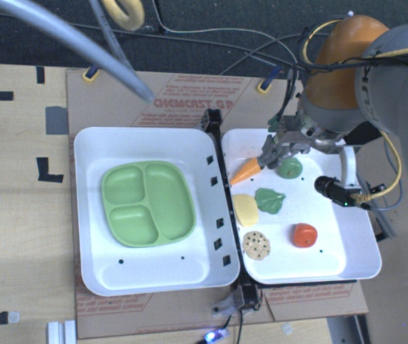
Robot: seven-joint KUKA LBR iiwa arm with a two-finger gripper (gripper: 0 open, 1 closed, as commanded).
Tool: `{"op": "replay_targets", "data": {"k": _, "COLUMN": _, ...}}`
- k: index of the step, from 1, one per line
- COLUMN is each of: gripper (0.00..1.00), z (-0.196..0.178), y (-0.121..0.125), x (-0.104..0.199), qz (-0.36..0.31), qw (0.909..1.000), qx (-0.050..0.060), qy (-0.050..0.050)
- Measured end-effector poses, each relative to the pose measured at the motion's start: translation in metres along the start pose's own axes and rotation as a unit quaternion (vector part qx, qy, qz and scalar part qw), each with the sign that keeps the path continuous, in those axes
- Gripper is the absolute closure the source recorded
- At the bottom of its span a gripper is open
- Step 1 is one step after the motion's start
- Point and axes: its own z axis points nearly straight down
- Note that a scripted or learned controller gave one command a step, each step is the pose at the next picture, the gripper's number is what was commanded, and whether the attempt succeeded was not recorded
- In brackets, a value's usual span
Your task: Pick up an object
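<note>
Cardboard covers the counter [17,213] beneath two white bins. My tool [275,151] hangs low over the right bin [358,253], near its far left corner; whether it is open or closed I cannot tell. An orange carrot [245,170] lies touching its left side, a round green piece [289,168] just right. Nearer me lie a green leaf [269,200], yellow piece [245,210], cookie [257,245] and tomato [304,235]. A green plate [148,203] occupies the left bin [92,264].

- Grey arm [394,70] with a rounded orange band [347,52].
- Thin yellow and black cables [390,156] looping beside the wrist.
- Dark metal gripper [272,153] below.
</note>
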Motion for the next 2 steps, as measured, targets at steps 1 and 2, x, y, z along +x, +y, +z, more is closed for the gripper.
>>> {"op": "replay_targets", "data": {"k": 1, "gripper": 1.00, "z": 0.008, "y": 0.008, "x": 0.056, "qz": 0.000, "qw": 1.0000, "qx": 0.000, "qy": 0.000}}
{"op": "replay_targets", "data": {"k": 2, "gripper": 1.00, "z": -0.001, "y": 0.024, "x": 0.112, "qz": -0.001, "qw": 1.0000, "qx": -0.001, "qy": 0.000}}
